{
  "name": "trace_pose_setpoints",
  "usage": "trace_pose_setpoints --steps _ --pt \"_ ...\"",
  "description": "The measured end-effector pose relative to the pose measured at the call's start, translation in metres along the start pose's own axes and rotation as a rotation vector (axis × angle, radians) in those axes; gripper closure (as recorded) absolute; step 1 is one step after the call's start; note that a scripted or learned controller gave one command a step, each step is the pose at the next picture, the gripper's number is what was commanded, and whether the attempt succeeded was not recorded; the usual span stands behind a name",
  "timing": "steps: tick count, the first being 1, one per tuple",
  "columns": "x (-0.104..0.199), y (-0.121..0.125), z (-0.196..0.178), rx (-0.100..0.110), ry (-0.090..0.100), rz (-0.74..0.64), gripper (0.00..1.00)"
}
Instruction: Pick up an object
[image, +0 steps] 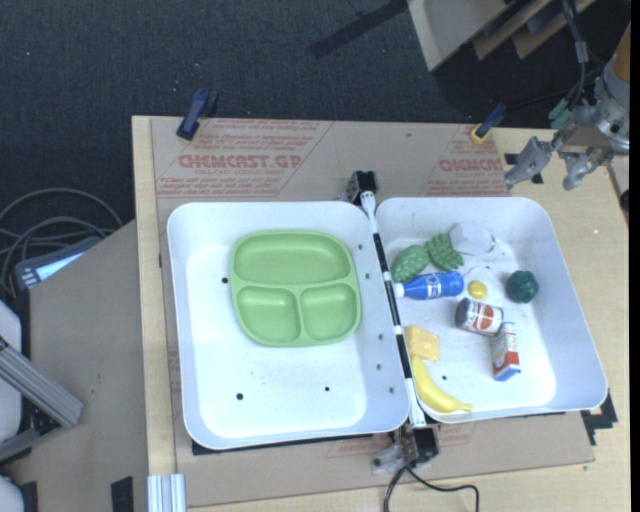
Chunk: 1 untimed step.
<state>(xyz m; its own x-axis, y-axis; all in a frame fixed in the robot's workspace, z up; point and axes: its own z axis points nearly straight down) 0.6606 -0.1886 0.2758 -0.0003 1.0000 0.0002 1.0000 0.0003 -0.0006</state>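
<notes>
Plainly, nothing is gripped yet: the gripper (549, 170) is held high beyond the right bin's (570, 300) far rim, its fingers spread with nothing between them. Candidates are crowded inside that bin: a blue bottle (432, 288) just beside its left wall, a can (480, 317) near the middle, a banana (436, 393) at the near left corner.

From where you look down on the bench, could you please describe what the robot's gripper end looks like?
The gripper is bare grey metal: two slim fingers below a pale, rounded silver body. Dark cables run up from it. I can make out no markings on it.
</notes>
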Motion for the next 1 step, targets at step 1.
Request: trace_pose_setpoints --steps 1 --pt "0.0210 -0.0691 0.1128 0.001 0.000 0.001 0.00"
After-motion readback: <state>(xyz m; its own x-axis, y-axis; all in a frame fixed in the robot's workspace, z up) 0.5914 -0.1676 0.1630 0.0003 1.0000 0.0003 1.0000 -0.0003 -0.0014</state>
